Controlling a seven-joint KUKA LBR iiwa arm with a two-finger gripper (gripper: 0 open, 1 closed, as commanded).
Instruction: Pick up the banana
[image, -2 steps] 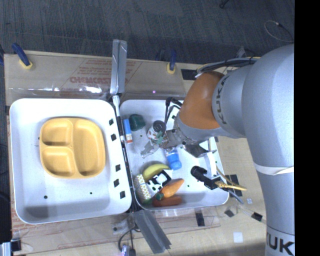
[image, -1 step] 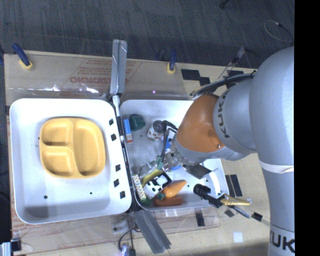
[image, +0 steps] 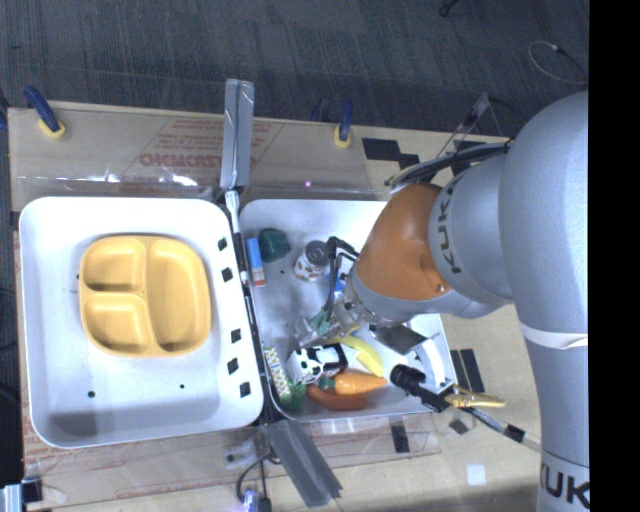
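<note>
The arm's gripper (image: 335, 322) hung low in the right bin (image: 290, 215), just beside the banana (image: 362, 353); whether it was open or closed could not be told. The banana lay at the bin's near end, resting above an orange carrot-shaped toy (image: 345, 387) and beside a black-and-white toy (image: 312, 362). A yellow divided tray (image: 146, 294) sat in the left bin (image: 60, 400)

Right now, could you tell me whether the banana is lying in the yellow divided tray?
No, the banana lies in the right bin beside the carrot, while the yellow tray sits in the left bin.
</note>
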